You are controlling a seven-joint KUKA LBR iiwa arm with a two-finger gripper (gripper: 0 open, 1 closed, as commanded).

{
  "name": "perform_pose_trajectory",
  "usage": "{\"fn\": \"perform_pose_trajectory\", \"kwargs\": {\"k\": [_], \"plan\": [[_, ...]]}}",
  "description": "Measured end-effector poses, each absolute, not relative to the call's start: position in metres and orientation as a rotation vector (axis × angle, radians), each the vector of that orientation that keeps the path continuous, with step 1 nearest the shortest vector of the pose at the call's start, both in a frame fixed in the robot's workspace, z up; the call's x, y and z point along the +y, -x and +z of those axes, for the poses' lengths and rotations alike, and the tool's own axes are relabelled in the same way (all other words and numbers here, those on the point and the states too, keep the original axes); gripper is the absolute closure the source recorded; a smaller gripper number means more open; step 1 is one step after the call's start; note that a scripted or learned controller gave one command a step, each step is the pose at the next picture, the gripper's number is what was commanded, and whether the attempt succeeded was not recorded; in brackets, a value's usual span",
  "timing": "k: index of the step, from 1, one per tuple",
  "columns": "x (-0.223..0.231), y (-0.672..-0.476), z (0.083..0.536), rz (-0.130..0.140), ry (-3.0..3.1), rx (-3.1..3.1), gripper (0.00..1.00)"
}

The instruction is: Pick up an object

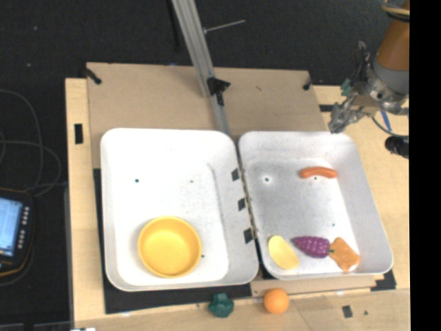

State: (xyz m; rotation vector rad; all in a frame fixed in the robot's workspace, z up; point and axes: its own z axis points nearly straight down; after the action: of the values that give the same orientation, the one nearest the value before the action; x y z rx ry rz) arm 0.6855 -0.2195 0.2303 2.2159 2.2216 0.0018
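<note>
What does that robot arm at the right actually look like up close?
It is a rounded orange and grey arm. Below the orange section sits a grey metal wrist, ending in a small, thin grey metal gripper. A blue cable loops beside the wrist.

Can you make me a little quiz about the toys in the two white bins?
1. True or false: the yellow bowl sits in the left bin.
2. Which thing lies nearest the gripper? A) the purple grapes B) the orange sausage C) the orange ball
3. Fill in: the orange ball and the green toy lie ______ the bins, on the bench.

Key: 1 true; 2 B; 3 outside. The gripper is at the far corner of the right bin, and the sausage is the closest thing to it.
</note>
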Motion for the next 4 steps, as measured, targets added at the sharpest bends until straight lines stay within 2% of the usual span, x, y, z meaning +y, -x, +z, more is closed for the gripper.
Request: {"fn": "perform_pose_trajectory", "kwargs": {"k": [2,4], "plan": [[-0.126,-0.679,0.234,0.004,-2.214,2.228,1.0],[-0.019,-0.657,0.253,0.002,-2.218,2.225,1.0]]}}
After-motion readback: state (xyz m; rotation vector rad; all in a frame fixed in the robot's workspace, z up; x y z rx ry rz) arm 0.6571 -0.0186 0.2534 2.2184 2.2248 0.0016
